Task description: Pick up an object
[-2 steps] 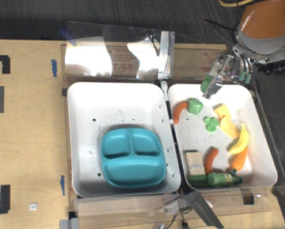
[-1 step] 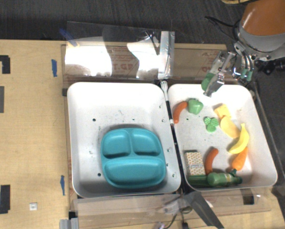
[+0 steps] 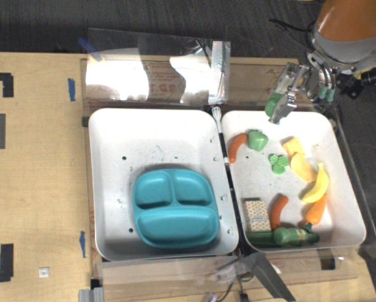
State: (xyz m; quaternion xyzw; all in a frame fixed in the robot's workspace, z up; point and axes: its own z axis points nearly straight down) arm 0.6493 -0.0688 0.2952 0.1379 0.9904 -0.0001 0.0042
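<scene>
My gripper hangs over the far edge of the right bin, near its back left corner, and its tip looks green. Just below it in the bin lie a green pepper and an orange carrot-like piece. A small ridged green item sits further in. To the right are two yellow pieces and a banana. Along the front lie an orange carrot, a reddish sausage shape, a green bottle and a small cracker box.
The left bin holds a teal compartment tray near its front. A clear plastic sheet lies behind the bins. The wooden bench stretches to the left. The arm's orange band is at the top right.
</scene>
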